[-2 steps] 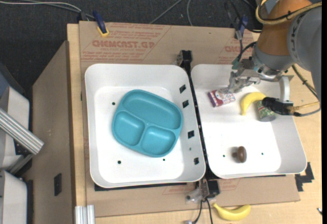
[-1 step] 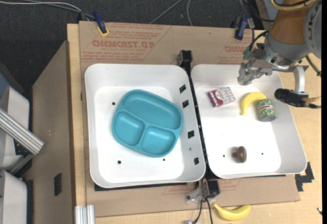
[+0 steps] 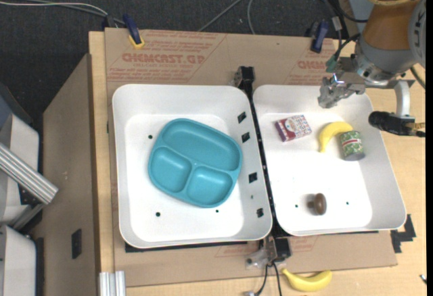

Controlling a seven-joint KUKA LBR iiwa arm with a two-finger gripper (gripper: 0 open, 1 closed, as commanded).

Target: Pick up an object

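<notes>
The right bin (image 3: 379,207) holds a small red and white carton (image 3: 292,128), a yellow banana (image 3: 332,134), a green and white can (image 3: 352,144) touching the banana's right end, and a small brown round object (image 3: 317,203) near the front. My gripper (image 3: 333,94) hangs over the bin's back edge, up and to the right of the carton and above the banana. Nothing shows between its fingers. The view is too coarse to show how the fingers stand.
The left bin (image 3: 128,153) bears a blue divided plate (image 3: 195,161). A black divider with clips (image 3: 254,153) runs between the bins. A second banana (image 3: 310,279) lies on the bench below the right bin. Cables and blue clamps (image 3: 132,32) sit along the cardboard's back edge.
</notes>
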